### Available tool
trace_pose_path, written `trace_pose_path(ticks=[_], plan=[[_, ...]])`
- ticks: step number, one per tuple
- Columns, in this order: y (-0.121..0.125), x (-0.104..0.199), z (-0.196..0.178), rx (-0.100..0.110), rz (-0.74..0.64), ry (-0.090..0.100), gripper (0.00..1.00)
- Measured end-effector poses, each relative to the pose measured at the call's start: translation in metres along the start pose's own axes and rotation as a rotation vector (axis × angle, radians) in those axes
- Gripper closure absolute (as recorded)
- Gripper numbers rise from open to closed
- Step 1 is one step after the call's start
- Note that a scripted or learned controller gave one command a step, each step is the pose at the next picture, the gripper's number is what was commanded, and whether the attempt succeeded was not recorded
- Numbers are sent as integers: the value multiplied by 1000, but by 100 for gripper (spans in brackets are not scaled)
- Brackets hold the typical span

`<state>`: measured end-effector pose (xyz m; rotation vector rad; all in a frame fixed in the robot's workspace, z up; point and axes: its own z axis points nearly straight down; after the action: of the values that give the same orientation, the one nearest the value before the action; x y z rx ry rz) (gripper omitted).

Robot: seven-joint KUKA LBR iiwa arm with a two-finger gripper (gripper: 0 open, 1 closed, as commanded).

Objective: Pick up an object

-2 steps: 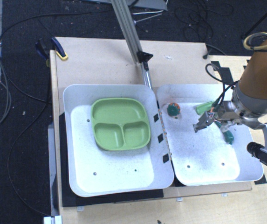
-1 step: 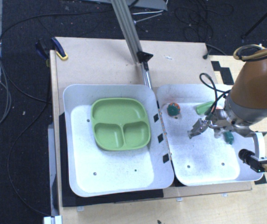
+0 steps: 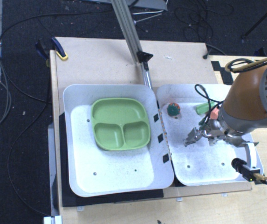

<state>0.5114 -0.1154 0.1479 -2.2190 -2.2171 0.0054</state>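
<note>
Camera view, looking down at a slant on a tan bench (image 3: 180, 59) with two shallow white bins side by side. Left bin (image 3: 82, 171) holds a green divided plate (image 3: 120, 123) — three compartments, lying flat toward the far side of the bin, well clear of the near rim. Right bin (image 3: 203, 171) holds the smaller items. A small round object, green with a red spot (image 3: 173, 109), sits near the bin's far-left corner, just beside the dividing wall. A pale green piece (image 3: 201, 108) lies to its right, partly hidden behind black cable (image 3: 203, 93) and the arm, with a small orange-pink bit (image 3: 213, 113) touching or just beside it; cannot tell which.

Arm (image 3: 247, 99) comes in from the right, orange band uppermost, grey wrist below it. Gripper (image 3: 192, 138) points left and low over the middle of the right bin, metal fingers close to the bin floor. Whether the claw is open or closed cannot be told — the tips are small and blurred. Nothing visible between them. The round object lies on the far side of the gripper, apart from it.

A slanted metal pole (image 3: 126, 22) crosses the far bench edge. A blue and yellow clamp (image 3: 58, 48) sits at the bench's far-left corner.
</note>
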Motion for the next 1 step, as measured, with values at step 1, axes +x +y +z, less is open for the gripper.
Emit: trace_pose_path(ticks=[1], plan=[[2, 0, -13, -6, 0, -1, 100]])
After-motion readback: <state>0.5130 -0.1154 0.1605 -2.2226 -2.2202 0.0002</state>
